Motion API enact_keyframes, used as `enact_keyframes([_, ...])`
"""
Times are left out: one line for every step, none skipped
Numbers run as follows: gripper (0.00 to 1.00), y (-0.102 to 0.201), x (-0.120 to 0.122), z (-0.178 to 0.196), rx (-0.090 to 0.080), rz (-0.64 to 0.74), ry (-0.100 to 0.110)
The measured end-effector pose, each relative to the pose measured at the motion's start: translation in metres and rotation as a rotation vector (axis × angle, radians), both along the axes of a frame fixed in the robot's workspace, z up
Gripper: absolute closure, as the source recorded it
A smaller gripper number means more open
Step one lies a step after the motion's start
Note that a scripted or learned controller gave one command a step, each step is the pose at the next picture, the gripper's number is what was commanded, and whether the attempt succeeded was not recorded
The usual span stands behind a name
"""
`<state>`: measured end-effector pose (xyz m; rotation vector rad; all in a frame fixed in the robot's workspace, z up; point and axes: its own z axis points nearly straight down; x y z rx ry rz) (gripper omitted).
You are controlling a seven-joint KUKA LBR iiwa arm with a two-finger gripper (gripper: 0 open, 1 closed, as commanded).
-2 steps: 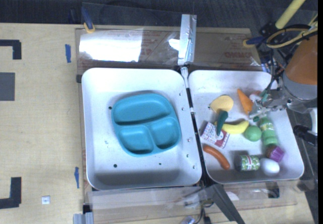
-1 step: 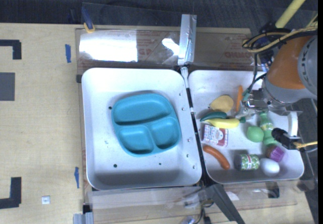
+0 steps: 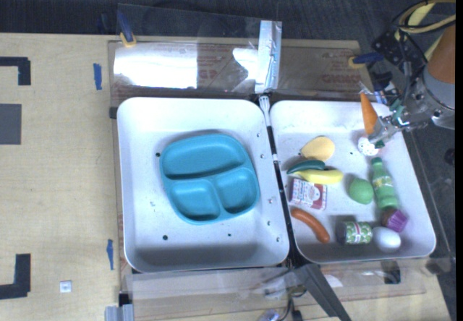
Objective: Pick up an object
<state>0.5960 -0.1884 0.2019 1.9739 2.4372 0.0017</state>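
The orange carrot [image 3: 368, 116] lies against the right bin's [image 3: 423, 247] far wall, just left of the gripper [image 3: 387, 128], which hovers at that corner in what looks like the approach, its grip unreadable, so the next move needs a straight descent onto the carrot.

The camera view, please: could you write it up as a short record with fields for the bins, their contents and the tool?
left bin: holds a blue divided tray
right bin: holds toy foods, among them a lemon, banana, lime, green bottle, sausage, can, white egg, carrot
tool: over right bin's far right corner, beside the carrot
grasp: cannot tell
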Motion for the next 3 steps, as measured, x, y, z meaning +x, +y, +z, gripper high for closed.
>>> enact_keyframes([1.00,0.077,0.065,0.005,0.003,0.131,0.001])
enact_keyframes([1.00,0.069,0.072,0.019,0.001,-0.089,0.002])
enact_keyframes([1.00,0.055,0.071,0.007,0.002,0.021,0.007])
